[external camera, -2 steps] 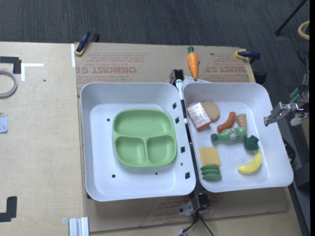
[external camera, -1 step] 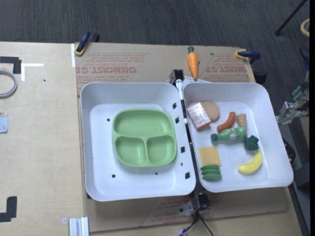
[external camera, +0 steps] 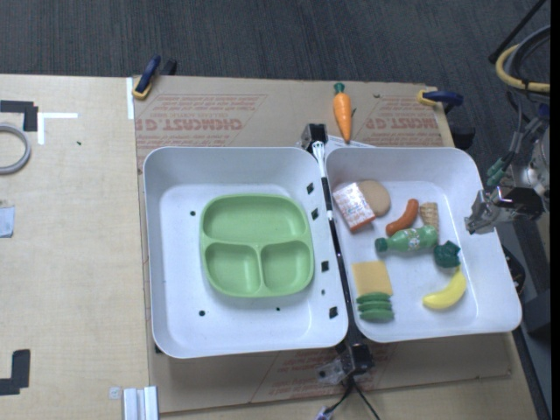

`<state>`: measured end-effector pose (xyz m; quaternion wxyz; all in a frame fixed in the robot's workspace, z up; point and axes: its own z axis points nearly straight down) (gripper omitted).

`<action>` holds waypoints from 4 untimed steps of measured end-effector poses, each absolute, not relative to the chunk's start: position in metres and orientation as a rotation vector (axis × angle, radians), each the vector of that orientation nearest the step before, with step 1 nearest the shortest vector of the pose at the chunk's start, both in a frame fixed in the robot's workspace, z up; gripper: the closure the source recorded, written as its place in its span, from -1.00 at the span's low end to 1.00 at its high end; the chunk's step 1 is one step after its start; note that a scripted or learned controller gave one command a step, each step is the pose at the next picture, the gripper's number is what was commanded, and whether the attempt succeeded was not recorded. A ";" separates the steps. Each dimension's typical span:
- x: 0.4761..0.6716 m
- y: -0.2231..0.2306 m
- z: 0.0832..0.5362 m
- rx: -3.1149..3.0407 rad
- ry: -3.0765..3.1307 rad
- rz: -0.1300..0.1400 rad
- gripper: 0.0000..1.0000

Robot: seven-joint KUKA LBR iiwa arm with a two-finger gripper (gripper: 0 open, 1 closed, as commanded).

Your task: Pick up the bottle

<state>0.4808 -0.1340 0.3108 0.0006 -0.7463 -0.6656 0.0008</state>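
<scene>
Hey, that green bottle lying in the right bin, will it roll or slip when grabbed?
The green bottle lies on its side, so a nudge probably rolls it. It looks like smooth plastic, possibly slippery, and likely light.

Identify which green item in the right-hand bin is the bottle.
The green bottle lying on its side mid-bin, beside the sausage; the broccoli is darker and lumpy, the cucumber slices flat and stacked.

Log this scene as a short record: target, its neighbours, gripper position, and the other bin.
target: green bottle, lying on its side in the right bin
neighbours: sausage just above it, banana below right, yellow cheese slice below left
gripper: over the right bin's right rim, apart from the bottle
left bin: holds a green divided plate
</scene>
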 end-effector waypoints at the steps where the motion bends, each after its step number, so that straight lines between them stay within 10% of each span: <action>1: 0.477 -0.085 0.253 -2.395 -2.033 0.003 1.00; 4: 0.477 0.066 0.221 -2.575 -1.799 0.004 1.00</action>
